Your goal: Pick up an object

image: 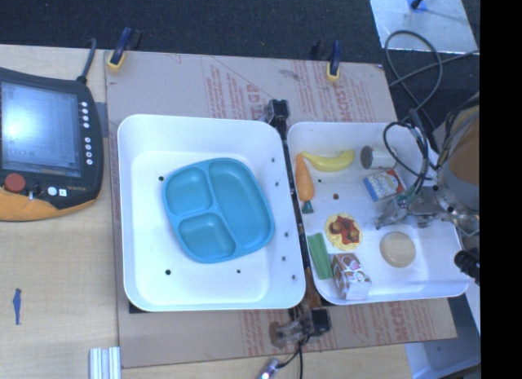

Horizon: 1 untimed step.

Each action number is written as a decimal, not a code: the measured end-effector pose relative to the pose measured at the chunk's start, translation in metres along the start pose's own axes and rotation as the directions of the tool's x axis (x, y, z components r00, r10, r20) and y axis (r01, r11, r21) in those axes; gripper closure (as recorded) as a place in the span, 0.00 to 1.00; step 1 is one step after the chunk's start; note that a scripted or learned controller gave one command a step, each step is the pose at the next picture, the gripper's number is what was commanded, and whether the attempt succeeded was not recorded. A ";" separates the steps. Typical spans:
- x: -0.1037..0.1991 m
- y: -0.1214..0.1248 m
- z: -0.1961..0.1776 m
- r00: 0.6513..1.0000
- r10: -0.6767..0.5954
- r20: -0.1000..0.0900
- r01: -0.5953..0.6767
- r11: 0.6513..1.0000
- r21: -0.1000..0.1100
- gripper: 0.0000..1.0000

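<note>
The right bin holds several small items: a yellow banana, an orange carrot, a grey cylinder, a blue and white carton, a round pizza toy, a tan disc, a green block and a small printed box. My gripper hangs over the right part of this bin, just above the tan disc and below the carton. It looks open, with nothing between its fingers.
The left bin holds a blue divided plate. A teach pendant lies on the bench at the far left. Black cables loop over the right bin's far corner. Clamps grip the board's far edge.
</note>
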<state>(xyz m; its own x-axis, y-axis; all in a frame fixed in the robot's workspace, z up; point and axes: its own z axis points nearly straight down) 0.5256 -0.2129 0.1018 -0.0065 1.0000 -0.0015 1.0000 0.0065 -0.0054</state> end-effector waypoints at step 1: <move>0.001 0.093 0.009 1.000 0.003 -0.002 -0.003 1.000 -0.004 0.00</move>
<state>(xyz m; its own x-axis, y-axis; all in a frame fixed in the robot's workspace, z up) 0.6186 -0.2115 0.0920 -0.0036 1.0000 0.0004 1.0000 0.0036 -0.0016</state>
